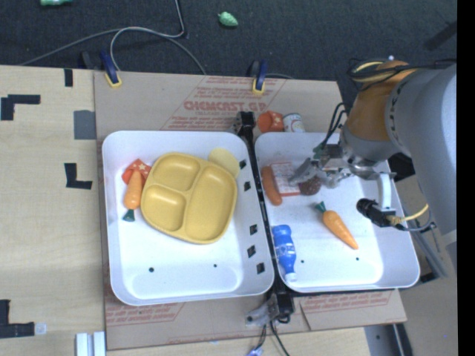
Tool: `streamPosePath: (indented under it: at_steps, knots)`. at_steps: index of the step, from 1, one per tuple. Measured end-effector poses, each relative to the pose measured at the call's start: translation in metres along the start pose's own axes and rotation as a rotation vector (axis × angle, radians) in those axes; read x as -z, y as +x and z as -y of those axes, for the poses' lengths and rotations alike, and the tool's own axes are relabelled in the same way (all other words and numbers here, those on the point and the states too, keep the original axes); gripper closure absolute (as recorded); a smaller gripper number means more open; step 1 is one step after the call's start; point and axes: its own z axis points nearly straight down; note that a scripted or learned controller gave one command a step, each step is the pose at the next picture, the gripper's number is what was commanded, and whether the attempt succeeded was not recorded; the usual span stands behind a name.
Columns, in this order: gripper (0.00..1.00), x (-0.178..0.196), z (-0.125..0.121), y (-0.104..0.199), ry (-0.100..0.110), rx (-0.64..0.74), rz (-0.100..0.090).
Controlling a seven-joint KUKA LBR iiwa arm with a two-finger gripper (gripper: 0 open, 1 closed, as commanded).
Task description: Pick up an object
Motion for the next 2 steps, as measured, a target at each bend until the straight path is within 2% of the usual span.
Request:
streamPosePath:
  at_steps: [1, 2]
  knots:
    - [1.00, 0.010, -0.001, 0.001, -0.005, 0.001, 0.002]
    - [1.00, 0.099, 0.009, 0.098, 0.006, 0.000, -0.001]
